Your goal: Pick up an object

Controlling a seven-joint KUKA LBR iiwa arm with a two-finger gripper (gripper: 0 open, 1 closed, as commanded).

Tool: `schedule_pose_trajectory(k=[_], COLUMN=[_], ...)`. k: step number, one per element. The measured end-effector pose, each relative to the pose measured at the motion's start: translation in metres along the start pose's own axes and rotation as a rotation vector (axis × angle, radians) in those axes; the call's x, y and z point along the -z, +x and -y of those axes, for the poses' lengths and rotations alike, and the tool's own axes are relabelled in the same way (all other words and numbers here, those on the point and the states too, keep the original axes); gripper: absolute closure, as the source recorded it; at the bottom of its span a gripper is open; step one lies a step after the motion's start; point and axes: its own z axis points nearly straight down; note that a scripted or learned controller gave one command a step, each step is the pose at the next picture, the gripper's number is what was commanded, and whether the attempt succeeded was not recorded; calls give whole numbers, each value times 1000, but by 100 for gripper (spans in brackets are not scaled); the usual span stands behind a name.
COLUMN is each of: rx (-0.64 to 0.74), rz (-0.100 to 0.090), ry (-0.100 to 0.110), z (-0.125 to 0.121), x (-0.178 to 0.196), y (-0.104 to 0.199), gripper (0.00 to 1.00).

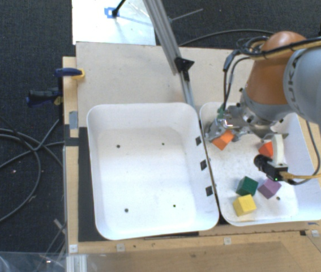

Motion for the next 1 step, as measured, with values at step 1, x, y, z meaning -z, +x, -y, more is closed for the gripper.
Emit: schedule_pose_trajectory(k=[1], rx=[2], rz=[-2], ry=[9], z=[23], x=[-5], y=[76], gripper=[100])
